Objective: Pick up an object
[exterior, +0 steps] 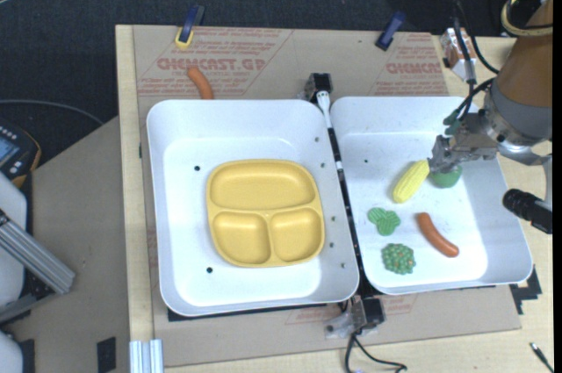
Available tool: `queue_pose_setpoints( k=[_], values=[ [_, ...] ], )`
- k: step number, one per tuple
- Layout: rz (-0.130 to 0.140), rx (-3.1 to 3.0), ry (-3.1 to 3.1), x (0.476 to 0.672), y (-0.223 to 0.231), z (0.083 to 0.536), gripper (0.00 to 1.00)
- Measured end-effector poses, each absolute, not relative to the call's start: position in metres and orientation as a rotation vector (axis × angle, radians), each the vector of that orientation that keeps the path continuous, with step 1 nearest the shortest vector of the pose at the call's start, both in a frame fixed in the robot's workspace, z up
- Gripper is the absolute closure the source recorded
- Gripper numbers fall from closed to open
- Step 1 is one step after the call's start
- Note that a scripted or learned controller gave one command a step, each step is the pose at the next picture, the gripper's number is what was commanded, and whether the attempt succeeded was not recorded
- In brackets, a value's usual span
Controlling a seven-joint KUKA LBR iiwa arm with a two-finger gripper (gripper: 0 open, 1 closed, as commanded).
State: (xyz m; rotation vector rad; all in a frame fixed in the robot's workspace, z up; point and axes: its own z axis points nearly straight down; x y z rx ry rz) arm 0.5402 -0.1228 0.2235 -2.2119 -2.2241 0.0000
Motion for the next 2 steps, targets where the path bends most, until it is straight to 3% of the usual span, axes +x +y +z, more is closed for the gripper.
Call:
queue_pose_setpoints(
  k=[2],
  values=[
    [0.001,-2.214,-2.223,0.515,-0.036,0.221,1.0]
  ],
)
